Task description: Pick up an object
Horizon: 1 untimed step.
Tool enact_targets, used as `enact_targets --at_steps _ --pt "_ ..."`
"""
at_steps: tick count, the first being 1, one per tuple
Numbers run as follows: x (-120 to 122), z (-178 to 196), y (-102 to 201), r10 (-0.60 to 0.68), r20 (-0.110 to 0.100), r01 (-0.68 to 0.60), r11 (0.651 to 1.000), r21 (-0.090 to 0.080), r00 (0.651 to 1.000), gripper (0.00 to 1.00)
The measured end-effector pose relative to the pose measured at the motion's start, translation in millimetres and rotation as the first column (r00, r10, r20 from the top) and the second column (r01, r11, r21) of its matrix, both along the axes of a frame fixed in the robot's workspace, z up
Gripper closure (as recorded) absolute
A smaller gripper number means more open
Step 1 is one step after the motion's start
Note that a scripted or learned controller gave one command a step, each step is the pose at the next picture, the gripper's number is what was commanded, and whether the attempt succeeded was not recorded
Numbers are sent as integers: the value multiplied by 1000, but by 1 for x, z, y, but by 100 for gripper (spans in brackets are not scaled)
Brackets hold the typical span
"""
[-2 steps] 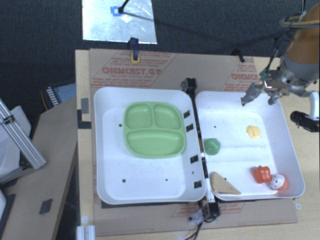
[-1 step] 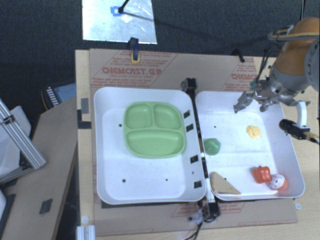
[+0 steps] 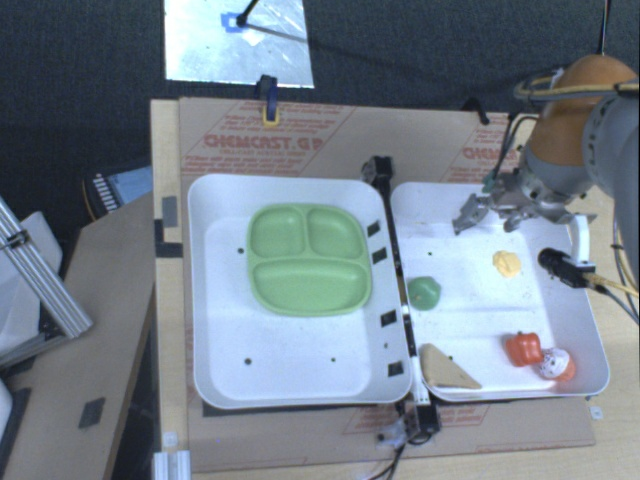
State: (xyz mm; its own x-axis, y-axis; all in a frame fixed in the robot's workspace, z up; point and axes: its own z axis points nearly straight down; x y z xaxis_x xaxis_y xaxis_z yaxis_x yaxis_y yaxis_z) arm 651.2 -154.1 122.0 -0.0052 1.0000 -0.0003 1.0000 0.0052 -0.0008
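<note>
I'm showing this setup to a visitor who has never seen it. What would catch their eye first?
Probably the green divided plate, lying alone in the left bin. Next, the grey arm with its orange band, whose gripper hangs over the far part of the right bin. That bin holds small bright items: a green piece by the divider, a yellow one and a red one toward the near right corner.

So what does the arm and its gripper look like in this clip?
The arm is grey with a rounded orange band above the wrist. Its gripper is bare grey metal with two thin fingers. Dark cables run along the wrist.
</note>
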Motion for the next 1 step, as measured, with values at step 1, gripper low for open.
enact_targets --at_steps 1 --pt "2 14 0 2 7 -2 1000 -1 1000 100"
